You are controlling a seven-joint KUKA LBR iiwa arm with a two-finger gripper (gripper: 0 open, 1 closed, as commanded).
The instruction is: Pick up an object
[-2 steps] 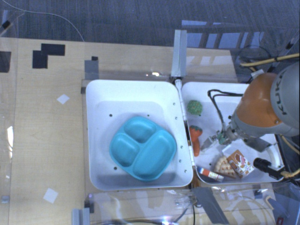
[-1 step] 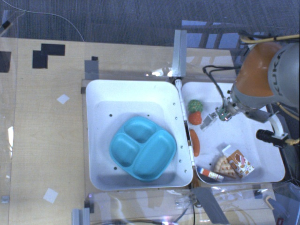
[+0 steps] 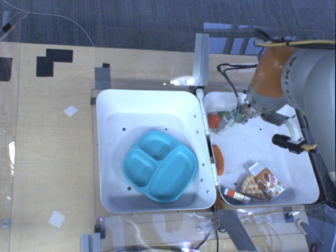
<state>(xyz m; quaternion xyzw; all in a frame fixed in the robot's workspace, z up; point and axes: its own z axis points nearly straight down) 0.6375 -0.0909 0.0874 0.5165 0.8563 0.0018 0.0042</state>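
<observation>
The approach step is judged under way: the claw point(image 3: 229, 121), its opening not discernible, is lowered in the right bin point(image 3: 294, 164) toward the red ball point(image 3: 213, 121) at centre frame, where a closing grasp is needed next.

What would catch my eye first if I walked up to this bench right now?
Most likely the bright blue divided plate, lying alone in the left white bin. Next, the big grey arm with its orange band reaching in from the right, its gripper low in the right bin's far left corner beside a small red-orange object. A snack box lies near that bin's front.
</observation>
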